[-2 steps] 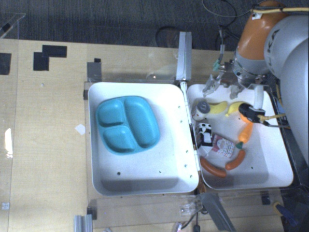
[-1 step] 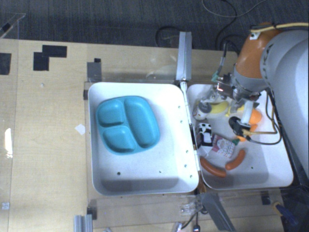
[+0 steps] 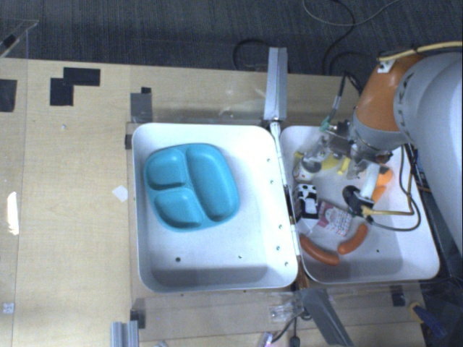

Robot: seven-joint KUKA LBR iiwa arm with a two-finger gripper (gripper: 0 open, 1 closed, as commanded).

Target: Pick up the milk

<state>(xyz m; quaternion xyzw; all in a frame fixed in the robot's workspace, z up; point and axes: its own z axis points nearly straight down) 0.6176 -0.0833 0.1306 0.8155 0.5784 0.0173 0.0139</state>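
The milk [image 3: 308, 199] is a small white carton with black patches. It lies at the left wall of the right bin [image 3: 423, 262], close to the divider. My gripper [image 3: 320, 158] hangs over the back left part of that bin, a little behind the milk and apart from it. Something yellow [image 3: 330, 164] shows right by the gripper, and I cannot tell whether it is held.
A white and red packet [image 3: 336, 220] lies just right of the milk. An orange sausage [image 3: 335, 251] curves along the front, and an orange carrot-like piece [image 3: 382, 182] lies at the right. The left bin [image 3: 217, 270] holds a blue divided plate [image 3: 192, 186].
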